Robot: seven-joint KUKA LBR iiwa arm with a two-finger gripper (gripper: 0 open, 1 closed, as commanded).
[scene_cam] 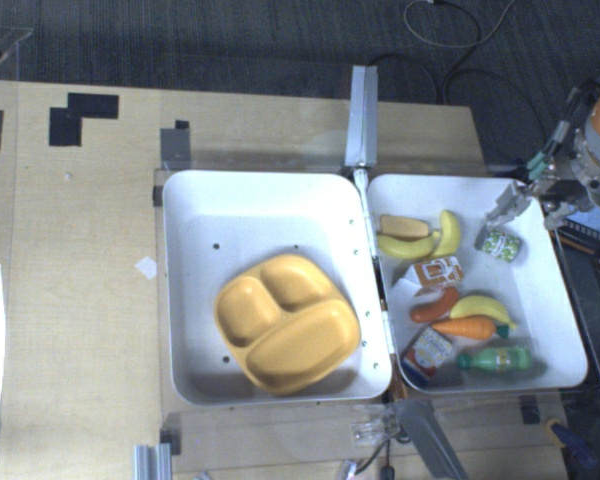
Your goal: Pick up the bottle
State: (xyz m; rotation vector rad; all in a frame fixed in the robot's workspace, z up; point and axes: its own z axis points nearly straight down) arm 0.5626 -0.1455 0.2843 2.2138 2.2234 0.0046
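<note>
The bottle (495, 360) is green with a pale label. It lies on its side at the front of the right bin (565, 313), cap end toward the right. My gripper (528, 209) hangs over the bin's far right corner, well behind the bottle. Its two fingers are spread apart and nothing is between them. A small green can (499, 244) sits just below the left finger.
The right bin also holds two bananas (420, 238) (480, 310), a carrot (465, 328), a reddish sausage (432, 306), a small carton (438, 271) and a packet (430, 350) beside the bottle. A yellow divided plate (288, 320) lies in the left bin (190, 298).
</note>
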